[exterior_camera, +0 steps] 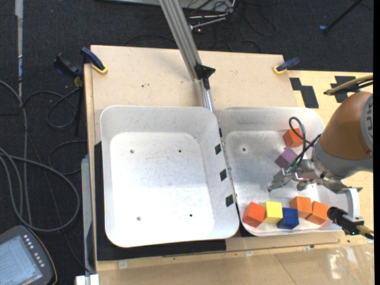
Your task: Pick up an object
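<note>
The gripper [278, 183] hangs over the right bin [249, 132], low down, with its two thin fingers [274, 184] pointing to the left. The fingers sit close together and there is nothing between them, so it holds nothing. The blocks are all in the right bin. A purple block [287, 157] lies just beside the fingers, a little farther back and to the right. An orange block [291, 138] sits behind the purple one, near the far right side. Along the near wall there is a row: an orange block [254, 214], then a yellow block [274, 211] touching it, then a blue block [289, 218], and two more orange blocks [311, 208] on the right, partly under the arm. The left bin [160, 171] has only small dark specks on its floor. The blocks look small and light, and they look stiff, like wood or hard foam, so I think they will not squash or break. Their flat sides should be easy to pinch. I think the best way is to close the fingers on two flat sides that face away from each other, not on the corners. The purple block stands alone, so it looks easiest to reach. The ones in the row sit tight together and against the wall, so fingers may not fit between them. I can read no words or labels on anything.
</note>
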